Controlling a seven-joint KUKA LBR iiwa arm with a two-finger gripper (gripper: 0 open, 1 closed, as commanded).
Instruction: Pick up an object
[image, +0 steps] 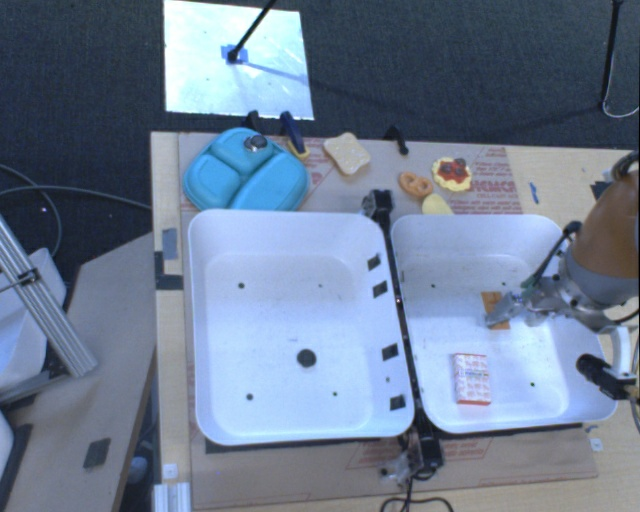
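Dark carpet floor (80, 90) surrounds the tan counter (165, 330). Beyond the counter's far edge lies a shiny reflective sheet (235, 60) on that floor. Left of the counter, a lower wooden table (90, 330) carries a slanted aluminium rail (40, 300).

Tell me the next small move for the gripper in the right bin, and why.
Probably lower straight down onto the small orange piece. The gripper sits right at that piece in the right bin, while the red-and-white box lies apart, nearer the front wall. Nothing shows between its fingers yet.
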